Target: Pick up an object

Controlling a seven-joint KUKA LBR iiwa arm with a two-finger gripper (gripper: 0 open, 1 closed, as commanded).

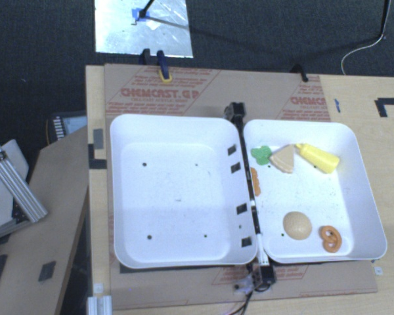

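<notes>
The right bin [361, 195] holds several small toys. A yellow bottle-shaped piece [318, 156] lies near its back wall. Beside it rest a tan wedge [284, 159] and a small green piece [261, 154]. A round tan bun [297, 225] sits near the front, with an orange pretzel [329, 237] just to its right. A small orange bit [256, 182] lies against the bin's left wall.
The left bin [118, 195] sits beside the right one, joined by black clips [235, 168] along the divider. Both rest on a cardboard sheet [203, 87] on the wooden bench. A shiny metal plate [143, 18] lies behind, on the dark floor.
</notes>
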